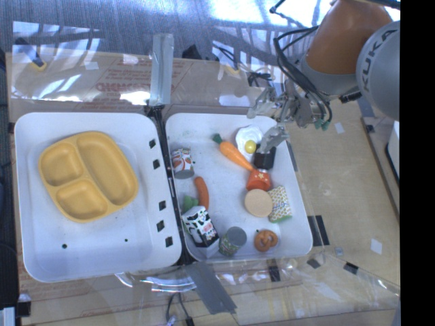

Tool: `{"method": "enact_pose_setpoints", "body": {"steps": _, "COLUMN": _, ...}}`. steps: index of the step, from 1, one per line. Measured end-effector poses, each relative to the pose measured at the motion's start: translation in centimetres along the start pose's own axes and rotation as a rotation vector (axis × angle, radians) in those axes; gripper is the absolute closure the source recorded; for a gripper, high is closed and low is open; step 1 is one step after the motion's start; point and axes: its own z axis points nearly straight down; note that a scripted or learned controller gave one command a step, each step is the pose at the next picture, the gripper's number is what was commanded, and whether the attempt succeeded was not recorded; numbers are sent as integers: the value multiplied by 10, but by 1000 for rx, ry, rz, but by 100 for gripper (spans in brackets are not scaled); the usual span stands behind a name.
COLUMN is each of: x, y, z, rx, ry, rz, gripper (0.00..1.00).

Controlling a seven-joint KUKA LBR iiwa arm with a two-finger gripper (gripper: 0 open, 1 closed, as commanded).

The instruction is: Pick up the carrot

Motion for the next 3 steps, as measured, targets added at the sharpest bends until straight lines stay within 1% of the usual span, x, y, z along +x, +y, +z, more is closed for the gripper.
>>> {"method": "enact_pose_setpoints", "body": {"steps": 1, "x": -9, "y": -6, "z": 130, "rx": -5, "ry": 5, "rz": -301, "gripper": 0}}
{"method": "enact_pose_setpoints", "body": {"steps": 2, "x": 6, "y": -7, "z": 130, "rx": 1, "ry": -17, "rz": -132, "gripper": 0}}
{"method": "enact_pose_setpoints", "body": {"steps": 3, "x": 2, "y": -6, "z": 114, "rx": 5, "ry": -28, "rz": -138, "gripper": 100}}
